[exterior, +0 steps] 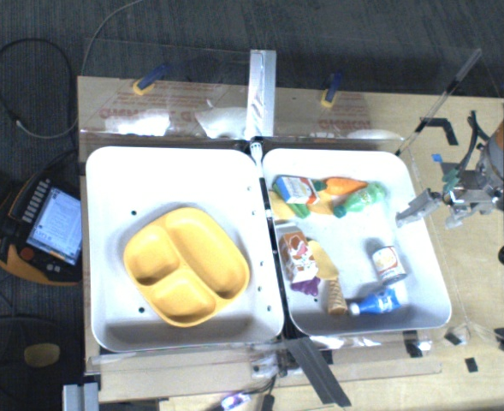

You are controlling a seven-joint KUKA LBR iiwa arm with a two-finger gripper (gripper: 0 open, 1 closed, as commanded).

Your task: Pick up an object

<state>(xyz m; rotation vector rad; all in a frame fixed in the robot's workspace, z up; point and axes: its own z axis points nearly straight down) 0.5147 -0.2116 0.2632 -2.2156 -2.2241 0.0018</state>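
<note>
The loose objects for picking all lie in the right-hand shallow white bin (423, 255), none of them lifted. Along its far side a small blue and red carton (293, 188) lies beside an orange toy carrot (346, 183), and a green plastic bottle (360, 199) lies on its side just in front of the carrot, touching it. Toward the bin's left wall rests a flat snack packet printed in white, red and purple (297, 259), with a brown waffle-patterned cone (334, 296) just nearer the camera. Right of these stands a small tin with a white and red label (388, 264), tilted, and close below it a blue and white tube (378, 302) lies near the front wall. The grey two-finger gripper (465, 197) hangs outside this bin, just beyond its right rim and level with the carrot, with a grey piece reaching to the rim; it touches none of the objects, and whether it is spread apart or drawn together cannot be told at this size. The left-hand shallow white bin (115, 187) holds a yellow plastic plate with three compartments (186, 265), set slightly askew. A shiny metal strip (261, 92) stands behind the seam between the two bins, and a handheld control pendant with a lit screen (50, 225) lies on the dark carpet left of the bench.
</note>
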